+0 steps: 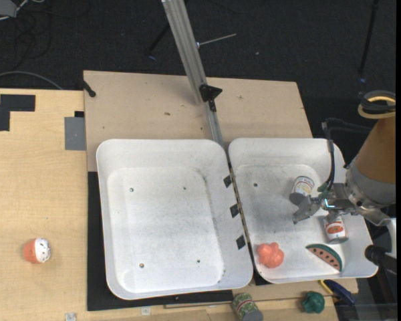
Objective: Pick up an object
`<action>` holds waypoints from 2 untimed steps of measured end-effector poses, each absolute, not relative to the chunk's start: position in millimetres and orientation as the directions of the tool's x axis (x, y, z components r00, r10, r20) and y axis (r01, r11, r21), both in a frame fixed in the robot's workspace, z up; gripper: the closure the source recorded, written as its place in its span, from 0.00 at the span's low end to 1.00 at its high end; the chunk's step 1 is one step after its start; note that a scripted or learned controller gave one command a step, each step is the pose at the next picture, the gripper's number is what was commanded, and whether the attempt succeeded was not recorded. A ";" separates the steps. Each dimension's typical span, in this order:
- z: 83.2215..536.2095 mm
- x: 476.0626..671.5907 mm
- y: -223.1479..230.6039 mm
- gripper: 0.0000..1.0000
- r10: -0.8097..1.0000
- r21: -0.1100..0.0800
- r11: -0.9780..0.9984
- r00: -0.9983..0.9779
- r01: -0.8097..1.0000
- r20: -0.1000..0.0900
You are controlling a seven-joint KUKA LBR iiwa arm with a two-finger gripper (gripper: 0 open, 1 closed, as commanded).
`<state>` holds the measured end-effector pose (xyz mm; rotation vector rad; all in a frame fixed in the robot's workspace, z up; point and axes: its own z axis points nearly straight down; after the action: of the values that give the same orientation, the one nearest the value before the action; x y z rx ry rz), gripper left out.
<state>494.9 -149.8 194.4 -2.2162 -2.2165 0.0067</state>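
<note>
My gripper (312,204) was low over the right bin (274,154), toward its right side; arm came in from the right edge. Couldn't tell from the camera whether it was open, closed or gripping anything, the tip was too small and dark against the bin floor.

Nearest thing was the far can (303,185), just beside the gripper on its far-left side, maybe touching, can't tell. It looked tilted, long axis roughly near-left to far-right, pale end up toward the far side.

Second can (335,229), red and white label, sat just near-right of the gripper, close under my wrist. Long axis ran near-far, more or less.

Melon slice (324,257) lay flat by the near-right corner of the right bin, long axis far-left to near-right, green rind on the near side. Red lump (270,255) was at the bin's near-left corner, well apart from the gripper.

Left bin (162,154) sat touching the right bin along the shared edge.

Outside the bins: an orange ball (36,251) on the wood far off to the left, a green lump (313,302) and a small jar (244,305) on the bench just near of the right bin.
</note>
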 end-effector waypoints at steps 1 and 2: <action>196.6 495.9 -150.4 0.00 1.000 -0.003 -0.002 0.002 1.000 0.001; 132.4 493.6 -147.2 0.00 1.000 -0.010 0.001 -0.001 1.000 0.003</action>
<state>493.6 -147.2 132.4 -2.2145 -2.2156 0.0069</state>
